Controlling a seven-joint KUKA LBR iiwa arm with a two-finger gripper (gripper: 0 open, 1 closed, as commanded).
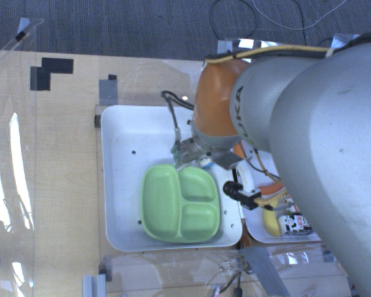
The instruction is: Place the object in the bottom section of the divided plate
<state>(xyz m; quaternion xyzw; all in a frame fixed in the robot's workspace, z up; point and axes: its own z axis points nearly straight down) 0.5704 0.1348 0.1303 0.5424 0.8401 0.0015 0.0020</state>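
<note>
The tool [187, 155] is hanging just above the green plate [180, 203]'s top edge; I cannot tell its state. The banana [271, 221], right of the plate, is looking soft and light, so a gentle middle hold seems best.

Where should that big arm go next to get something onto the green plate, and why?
Probably a short move toward the right bin, down over the banana. The green divided plate in the left bin has nothing in its sections, and the loose items lie in the other bin, partly hidden under the arm. The gripper hangs above the plate's upper edge.
</note>
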